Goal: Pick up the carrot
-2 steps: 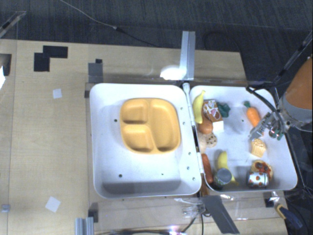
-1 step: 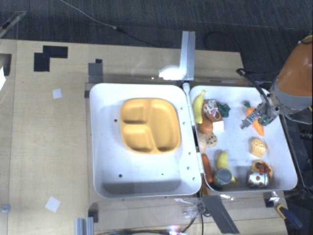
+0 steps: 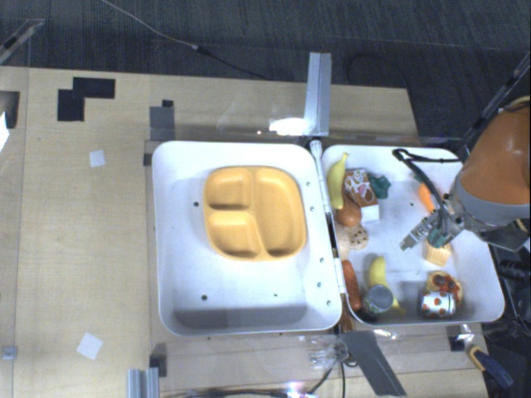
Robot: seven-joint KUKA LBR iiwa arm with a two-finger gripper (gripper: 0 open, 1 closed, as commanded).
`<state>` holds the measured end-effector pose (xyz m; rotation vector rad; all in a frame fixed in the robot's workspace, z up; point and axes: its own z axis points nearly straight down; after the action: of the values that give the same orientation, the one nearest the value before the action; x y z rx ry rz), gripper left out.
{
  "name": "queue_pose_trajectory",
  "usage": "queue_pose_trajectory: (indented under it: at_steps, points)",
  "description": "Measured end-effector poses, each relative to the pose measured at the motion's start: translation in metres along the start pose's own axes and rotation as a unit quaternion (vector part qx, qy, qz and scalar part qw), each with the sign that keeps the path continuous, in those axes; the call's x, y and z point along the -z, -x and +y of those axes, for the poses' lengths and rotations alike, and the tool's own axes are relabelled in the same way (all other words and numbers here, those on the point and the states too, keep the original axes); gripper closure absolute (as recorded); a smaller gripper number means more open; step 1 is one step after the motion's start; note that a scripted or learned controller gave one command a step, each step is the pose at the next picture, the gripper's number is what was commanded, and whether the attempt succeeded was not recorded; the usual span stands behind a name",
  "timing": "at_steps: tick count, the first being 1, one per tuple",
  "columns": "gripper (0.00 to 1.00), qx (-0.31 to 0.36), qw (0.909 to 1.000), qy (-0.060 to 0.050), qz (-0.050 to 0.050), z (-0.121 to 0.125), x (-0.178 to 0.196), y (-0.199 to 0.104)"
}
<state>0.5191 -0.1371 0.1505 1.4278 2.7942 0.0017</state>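
The left bin (image 3: 178, 247) holds a yellow divided plate (image 3: 253, 212) and nothing that bears on the task. In the right bin (image 3: 489, 297), toys crowd the left side: a banana (image 3: 336, 181) along the dividing wall, and a reddish sausage-like piece (image 3: 352, 280) nearer the front, which is darker than a carrot would be. The carrot (image 3: 426, 196) is the small bright orange piece in the far half of that bin, right of the crowd. It is partly covered by a black cable and the arm's wrist, and its long axis seems to run from far-left to near-right. The gripper (image 3: 427, 235) sits just on the near side of it, almost in line and close by, above a pale cube (image 3: 438, 254). Whether the gripper is spread or closed cannot be told at this size, and nothing is visibly pinched in it. The coming move looks like a short shift toward the far wall, with the closing direction set across the carrot's length.
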Motion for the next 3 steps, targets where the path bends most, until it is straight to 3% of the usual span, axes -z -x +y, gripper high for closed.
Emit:
queue_pose_trajectory:
  at_steps: [1, 2, 3]
  points:
    - [0.0, 0.0, 1.0, 0.0, 0.0, 0.0, 0.0, 0.0]
    - [0.0, -0.072, 0.9974, 0.001, -0.001, 0.047, -0.06, 0.031]
    - [0.0, -0.258, 0.9662, 0.003, -0.001, 0.014, -0.062, 0.044]
